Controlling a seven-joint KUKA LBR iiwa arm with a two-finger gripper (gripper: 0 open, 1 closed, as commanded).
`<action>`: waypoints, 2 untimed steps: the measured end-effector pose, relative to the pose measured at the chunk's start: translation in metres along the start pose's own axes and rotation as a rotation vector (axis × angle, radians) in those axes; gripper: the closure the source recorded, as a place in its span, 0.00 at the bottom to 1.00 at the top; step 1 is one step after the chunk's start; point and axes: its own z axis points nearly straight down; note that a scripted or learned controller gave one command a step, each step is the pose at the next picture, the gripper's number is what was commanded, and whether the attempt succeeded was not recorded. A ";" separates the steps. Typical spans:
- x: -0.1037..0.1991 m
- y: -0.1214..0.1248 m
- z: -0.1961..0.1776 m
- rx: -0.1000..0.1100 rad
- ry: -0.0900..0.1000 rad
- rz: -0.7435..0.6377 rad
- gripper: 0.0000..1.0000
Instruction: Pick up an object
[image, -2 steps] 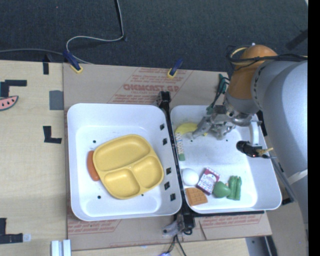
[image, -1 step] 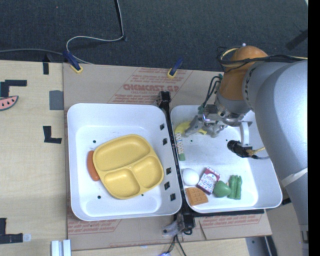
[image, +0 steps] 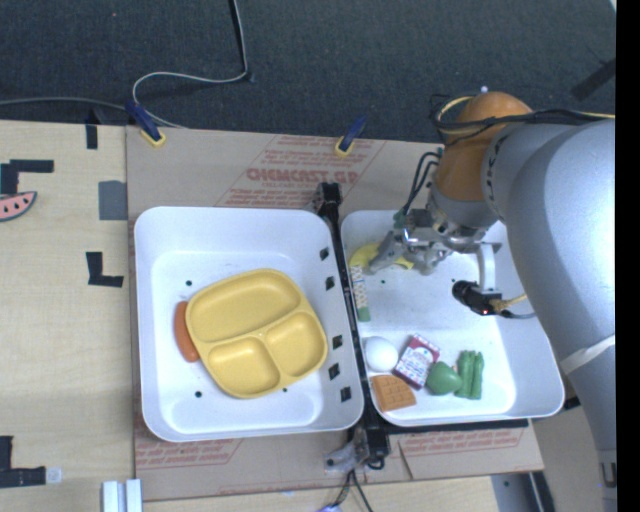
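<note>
The jaws (image: 400, 252) are low in the right bin (image: 520, 370), at its upper left part, and whether they are apart or together cannot be told from this slanted view. A yellow object (image: 372, 258), perhaps a banana, lies right at them, touching or just beside the metal fingers; nothing shows it clamped between them. Above the jaws the orange band (image: 478, 150) and the grey arm (image: 560, 240) rise toward the right.

Taking the yellow object as landmark: just below it a slim green item (image: 361, 303) lies along the bin's left wall. Further below sit a white egg (image: 380, 353), a tan cracker-like square (image: 392, 393), a red-and-white packet (image: 418, 360) and a green toy vegetable (image: 460, 375), all close together near the front wall. Well to the left, in the left bin (image: 160, 240), a yellow divided plate (image: 255, 330) rests partly over an orange item (image: 184, 335). Both bins stand on the cardboard-covered counter (image: 200, 170).
</note>
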 end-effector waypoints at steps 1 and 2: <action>0.002 0.000 -0.009 0.000 0.004 -0.001 1.00; 0.047 0.004 -0.103 -0.036 0.014 -0.012 1.00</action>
